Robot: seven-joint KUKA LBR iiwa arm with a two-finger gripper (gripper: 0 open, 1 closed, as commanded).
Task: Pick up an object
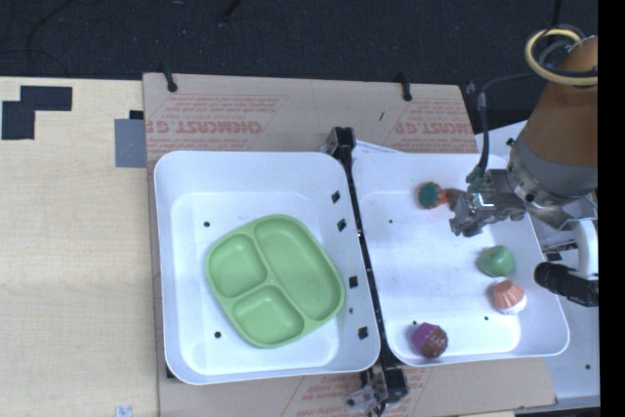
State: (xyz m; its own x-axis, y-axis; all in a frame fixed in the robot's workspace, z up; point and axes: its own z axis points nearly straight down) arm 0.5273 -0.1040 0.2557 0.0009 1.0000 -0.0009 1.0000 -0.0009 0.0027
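Nearest the camera, a purple ball (429, 339) sits at the front of the right bin (410, 254), with a pink cupcake (507, 296), a green lump (496, 261) and a small teal-and-orange toy (431, 195) further back. To pick well, the claw (472, 215) should probably centre over one piece, perhaps the toy just beside it, before descending. Its arm reaches in from the right, wrist bent low; whether the claw is released or clenched I cannot tell.

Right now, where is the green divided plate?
The green divided plate lies in the left white bin, toward its front, across the divider from the purple ball.
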